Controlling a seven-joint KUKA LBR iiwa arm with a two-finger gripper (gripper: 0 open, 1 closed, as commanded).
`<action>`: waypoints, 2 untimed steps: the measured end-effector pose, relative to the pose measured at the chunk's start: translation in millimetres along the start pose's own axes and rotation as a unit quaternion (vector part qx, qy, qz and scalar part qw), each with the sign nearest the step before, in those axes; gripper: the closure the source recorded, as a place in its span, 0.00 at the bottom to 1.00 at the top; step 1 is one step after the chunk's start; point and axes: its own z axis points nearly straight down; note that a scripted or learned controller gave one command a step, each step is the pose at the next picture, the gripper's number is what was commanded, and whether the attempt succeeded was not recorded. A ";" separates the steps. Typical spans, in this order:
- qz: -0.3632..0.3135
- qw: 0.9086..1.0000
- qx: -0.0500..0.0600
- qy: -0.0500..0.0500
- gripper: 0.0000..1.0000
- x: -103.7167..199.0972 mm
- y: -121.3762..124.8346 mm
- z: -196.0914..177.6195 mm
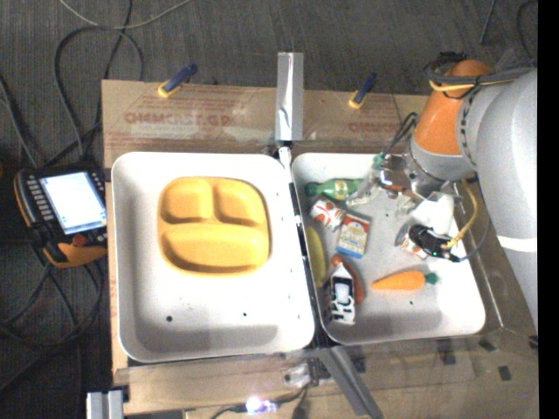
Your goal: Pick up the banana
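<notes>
The banana (315,248) lies flat against its bin's wall, just left of the milk carton (342,293), an awkward pinch; gripper (389,178) hovers well up-right, finger state untellable.

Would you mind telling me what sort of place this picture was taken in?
Most likely a robotics lab set up for grasping trials. A grey industrial arm reaches over two white bins, toy food such as a carrot and banana lies in one, and a teach pendant sits beside loose floor cables.
</notes>
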 end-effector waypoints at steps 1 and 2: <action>0.078 0.997 -0.007 0.000 0.00 28.6 -78.0 18.0; 0.078 0.997 -0.007 0.000 0.00 28.6 -78.0 18.1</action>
